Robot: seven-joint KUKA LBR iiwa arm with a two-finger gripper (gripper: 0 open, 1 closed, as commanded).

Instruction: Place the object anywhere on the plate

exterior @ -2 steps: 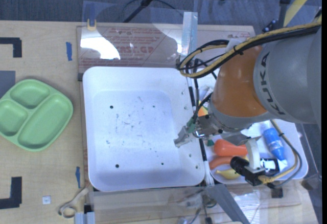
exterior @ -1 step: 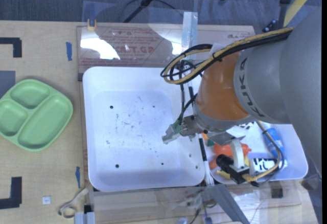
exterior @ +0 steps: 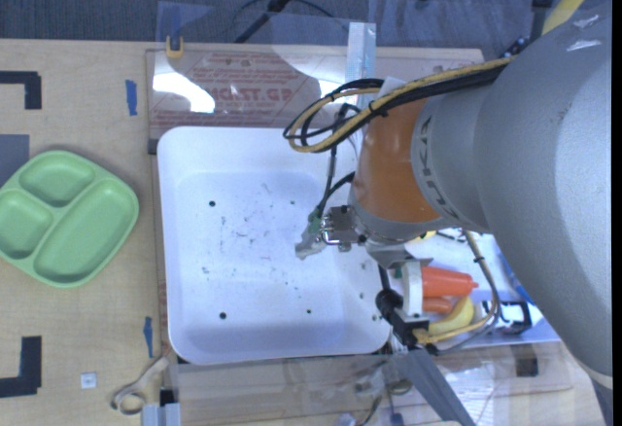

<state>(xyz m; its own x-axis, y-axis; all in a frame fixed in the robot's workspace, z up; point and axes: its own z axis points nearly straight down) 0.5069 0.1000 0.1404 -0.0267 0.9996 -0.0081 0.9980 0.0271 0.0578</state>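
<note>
Carrot [exterior: 449, 280] and banana [exterior: 457, 319] in right bin — green plate [exterior: 66, 217] apart.

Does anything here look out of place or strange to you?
Yes. The green plate lies outside both bins, on the wooden bench to the left. The left bin also carries dark specks and scuff marks.
</note>
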